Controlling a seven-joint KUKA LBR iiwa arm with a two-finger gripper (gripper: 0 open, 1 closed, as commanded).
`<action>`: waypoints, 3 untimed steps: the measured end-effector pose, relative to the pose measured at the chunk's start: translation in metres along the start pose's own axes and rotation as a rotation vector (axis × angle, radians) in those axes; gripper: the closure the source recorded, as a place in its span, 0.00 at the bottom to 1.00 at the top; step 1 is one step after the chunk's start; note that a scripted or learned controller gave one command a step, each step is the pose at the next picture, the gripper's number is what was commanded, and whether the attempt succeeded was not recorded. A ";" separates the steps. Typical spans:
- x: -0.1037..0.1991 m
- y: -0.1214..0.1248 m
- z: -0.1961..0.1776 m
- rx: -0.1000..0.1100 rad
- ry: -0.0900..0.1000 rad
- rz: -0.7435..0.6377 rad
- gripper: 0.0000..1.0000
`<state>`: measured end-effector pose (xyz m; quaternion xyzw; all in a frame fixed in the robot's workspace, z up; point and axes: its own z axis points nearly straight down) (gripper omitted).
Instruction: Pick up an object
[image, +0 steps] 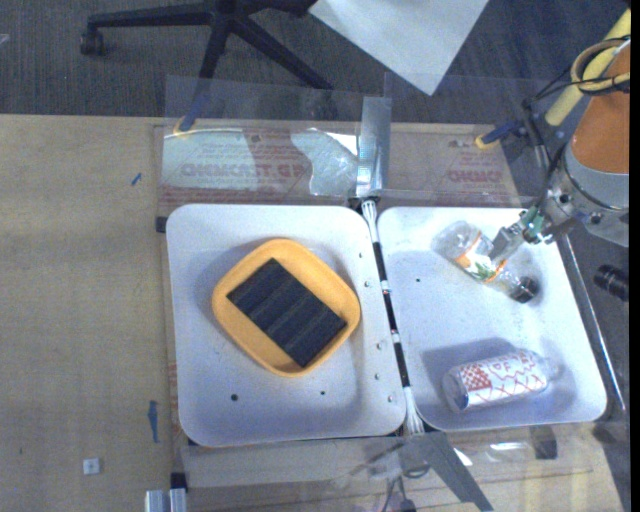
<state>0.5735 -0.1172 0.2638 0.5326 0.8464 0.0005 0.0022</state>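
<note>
Can: front of right bin, light, smooth; grip across middle.
End effector: over clear bottle, state unclear.

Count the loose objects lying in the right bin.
2: a clear plastic bottle near the bin's far side, by the gripper, and a red-and-white patterned can lying on its side near the front.

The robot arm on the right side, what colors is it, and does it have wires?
The grey robot arm wears a broad orange band above its wrist. Yellow and black cables loop over its top. Its small two-finger gripper looks pale metal with tiny green and blue bits, too blurry to make out.
</note>
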 end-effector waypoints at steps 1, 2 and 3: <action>-0.005 0.069 0.025 -0.003 -0.002 -0.264 1.00; 0.016 0.083 0.044 0.001 0.003 -0.560 1.00; 0.014 0.084 0.032 -0.006 -0.003 -0.558 1.00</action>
